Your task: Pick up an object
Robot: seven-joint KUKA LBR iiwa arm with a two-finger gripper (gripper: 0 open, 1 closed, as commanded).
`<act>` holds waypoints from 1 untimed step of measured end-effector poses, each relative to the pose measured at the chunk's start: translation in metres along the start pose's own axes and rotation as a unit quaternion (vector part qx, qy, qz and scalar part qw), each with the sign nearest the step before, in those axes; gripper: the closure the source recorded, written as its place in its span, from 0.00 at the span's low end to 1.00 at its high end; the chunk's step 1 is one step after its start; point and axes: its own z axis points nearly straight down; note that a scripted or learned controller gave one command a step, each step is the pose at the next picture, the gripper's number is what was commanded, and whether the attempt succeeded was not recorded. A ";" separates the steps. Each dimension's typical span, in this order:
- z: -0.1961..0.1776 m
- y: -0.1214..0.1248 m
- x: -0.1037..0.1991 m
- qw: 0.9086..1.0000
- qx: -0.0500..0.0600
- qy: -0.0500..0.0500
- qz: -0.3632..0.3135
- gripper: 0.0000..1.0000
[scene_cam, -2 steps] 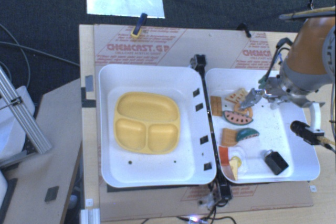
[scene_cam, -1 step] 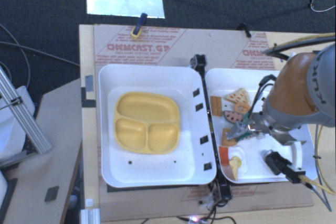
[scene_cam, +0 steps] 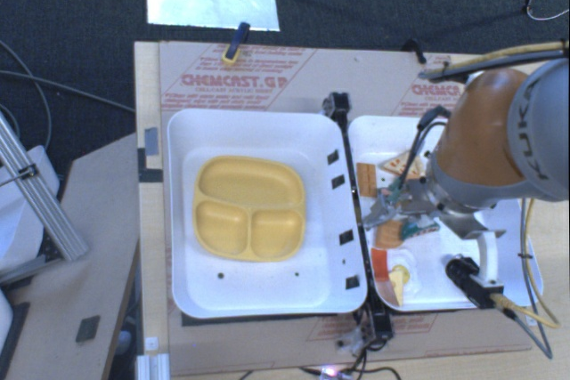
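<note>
Arm looms closest to us, reaching over the right bin. Its pincer hangs low among small objects there; we cannot tell its grip state. Left bin holds a yellow divided tray.

— What's lying in that right-hand bin, near the fingers?

— A round orange-brown piece sits just below them, close to the tips, though I can't tell if it touches. Below that again, toward the near rim, there's a red block and beside it a pale yellow lump.

— And above?

— A narrow brown strip stands lengthwise just above the fingers, against the bin's left wall. A tan triangular slice lies flat to its right, partly hidden by the arm.

— Anything teal?

— A small teal bit, right of the fingers, mostly covered.
</note>
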 end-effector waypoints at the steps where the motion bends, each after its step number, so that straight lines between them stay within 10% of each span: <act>1: -0.008 0.001 -0.004 1.000 0.000 -0.001 0.003 1.00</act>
